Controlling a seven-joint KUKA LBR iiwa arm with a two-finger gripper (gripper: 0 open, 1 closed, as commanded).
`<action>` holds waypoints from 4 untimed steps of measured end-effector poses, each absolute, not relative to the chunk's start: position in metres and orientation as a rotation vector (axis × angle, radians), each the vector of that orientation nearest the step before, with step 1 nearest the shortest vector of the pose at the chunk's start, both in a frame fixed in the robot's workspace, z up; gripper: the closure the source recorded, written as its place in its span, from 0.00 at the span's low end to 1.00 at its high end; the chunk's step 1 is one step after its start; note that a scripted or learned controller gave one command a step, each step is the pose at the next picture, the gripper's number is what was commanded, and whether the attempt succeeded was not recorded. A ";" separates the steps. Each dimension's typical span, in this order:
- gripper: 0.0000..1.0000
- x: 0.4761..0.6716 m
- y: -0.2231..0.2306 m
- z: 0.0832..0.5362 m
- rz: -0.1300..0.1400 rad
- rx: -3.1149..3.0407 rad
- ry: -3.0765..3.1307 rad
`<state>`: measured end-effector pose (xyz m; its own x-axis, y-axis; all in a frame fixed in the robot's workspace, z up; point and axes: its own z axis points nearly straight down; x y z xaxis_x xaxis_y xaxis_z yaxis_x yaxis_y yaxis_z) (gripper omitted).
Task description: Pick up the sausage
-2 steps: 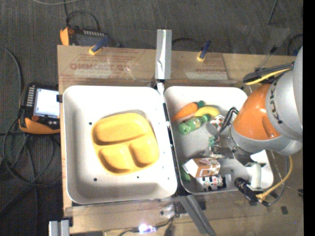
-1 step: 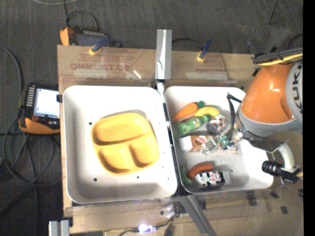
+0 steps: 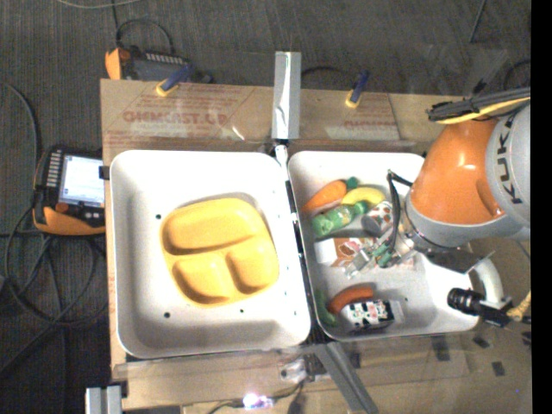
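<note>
The sausage (image 3: 351,297), a short red-brown toy, lies near the front of the right bin (image 3: 431,313), next to a small black and white box (image 3: 372,313). My gripper (image 3: 373,250) hangs over the middle of that bin, a little behind the sausage and apart from it, among small toys. The grey arm with its orange band (image 3: 457,179) covers the bin's right side.
An orange carrot (image 3: 326,195), a yellow toy (image 3: 363,197) and a green toy (image 3: 332,222) lie at the back of the right bin. The left bin (image 3: 138,231) holds a yellow divided plate (image 3: 222,248). A handheld pendant (image 3: 69,192) sits left of the bench.
</note>
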<state>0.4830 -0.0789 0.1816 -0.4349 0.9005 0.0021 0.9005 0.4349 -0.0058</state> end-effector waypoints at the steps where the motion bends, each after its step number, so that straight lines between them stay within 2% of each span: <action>1: 0.00 0.483 -0.079 0.182 0.005 -1.667 -2.657; 2: 0.00 0.484 -0.107 0.111 0.000 -1.320 -2.847; 3: 0.00 0.487 -0.132 0.088 -0.012 -1.707 -2.639; 4: 1.00 0.489 -0.134 0.097 -0.011 -1.713 -2.645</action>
<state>0.4893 -0.1338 0.0971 -0.4087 0.9127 -0.0045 0.9126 0.4087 0.0110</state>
